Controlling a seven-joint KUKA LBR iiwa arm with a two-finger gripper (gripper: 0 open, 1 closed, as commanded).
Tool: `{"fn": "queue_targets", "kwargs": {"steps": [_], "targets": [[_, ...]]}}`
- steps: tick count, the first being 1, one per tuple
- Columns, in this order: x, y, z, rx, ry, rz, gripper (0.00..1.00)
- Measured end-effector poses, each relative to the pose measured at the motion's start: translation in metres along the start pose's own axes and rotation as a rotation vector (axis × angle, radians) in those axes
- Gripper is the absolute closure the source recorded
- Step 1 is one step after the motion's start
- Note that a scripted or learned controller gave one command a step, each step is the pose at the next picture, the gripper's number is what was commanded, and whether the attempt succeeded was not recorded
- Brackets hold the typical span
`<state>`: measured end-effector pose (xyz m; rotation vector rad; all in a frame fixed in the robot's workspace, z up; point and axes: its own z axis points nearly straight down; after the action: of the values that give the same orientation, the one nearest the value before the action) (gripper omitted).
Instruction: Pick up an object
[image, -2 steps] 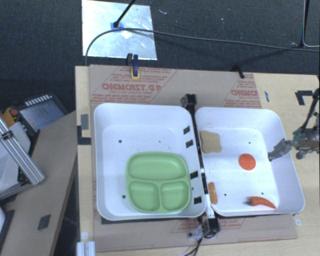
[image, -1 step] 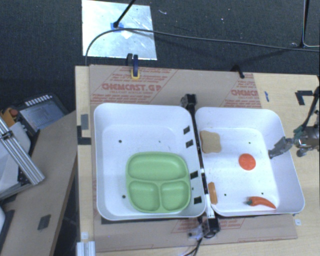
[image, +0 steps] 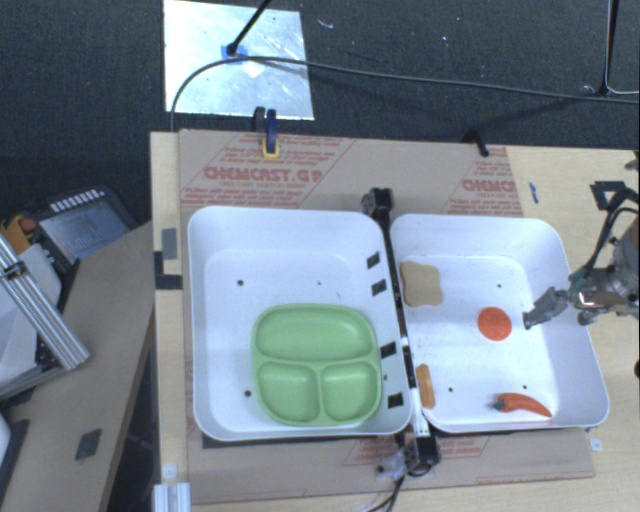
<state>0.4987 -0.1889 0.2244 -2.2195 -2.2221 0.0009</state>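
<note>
Robot pincer hovering at the right edge of two white bins on a counter.

The pincer reaches in from the right, just beside a round orange ball in the right-hand shallow white plastic bin; whether it is spread or pressed together cannot be told. That bin also holds a tan square slice like toast, an orange carrot-shaped toy near the front, and a small orange stick along the left wall. The left-hand white bin holds a green three-compartment plate.

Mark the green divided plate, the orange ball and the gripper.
green divided plate (image: 315, 362): camera view, its centre ridge.
orange ball (image: 494, 323): camera view, its middle.
gripper (image: 541, 308): camera view, its tip.
</note>
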Motion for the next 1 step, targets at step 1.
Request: {"fn": "queue_targets", "kwargs": {"steps": [1], "targets": [[0.005,0.0038,0.0612,0.002,0.001,0.0,0.0]]}}
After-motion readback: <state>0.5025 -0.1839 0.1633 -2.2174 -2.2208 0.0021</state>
